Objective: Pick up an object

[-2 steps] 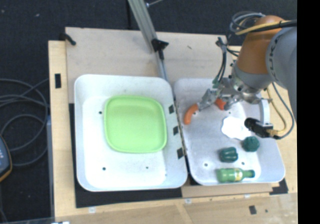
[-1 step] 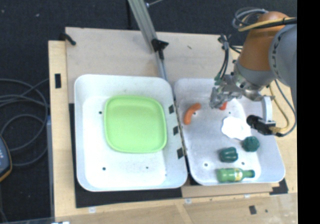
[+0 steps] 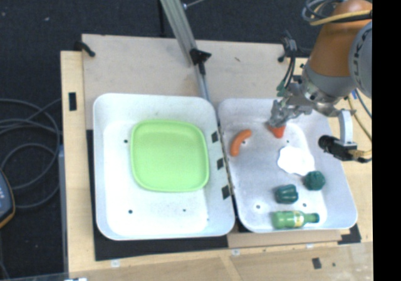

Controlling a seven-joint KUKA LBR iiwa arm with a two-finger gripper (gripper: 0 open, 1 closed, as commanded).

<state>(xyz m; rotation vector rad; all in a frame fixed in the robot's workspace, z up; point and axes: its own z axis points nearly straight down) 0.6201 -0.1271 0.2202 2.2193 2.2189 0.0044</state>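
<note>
The gripper (image 3: 279, 120) hung low in the right bin (image 3: 250, 211), pinching a small red piece (image 3: 276, 130). An orange sausage (image 3: 239, 142) lay just left.

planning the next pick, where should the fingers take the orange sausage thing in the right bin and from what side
Grip the orange sausage across its middle, coming straight down from above. It lies flat on the right bin floor, long and narrow, slanting up to the right, so the fingers should close across its short width. Mind the bin's left wall just beside it.

Green square plate (image 3: 169, 155) in the left bin (image 3: 106, 116) (cables (image 3: 25, 148) beside bench)
</note>
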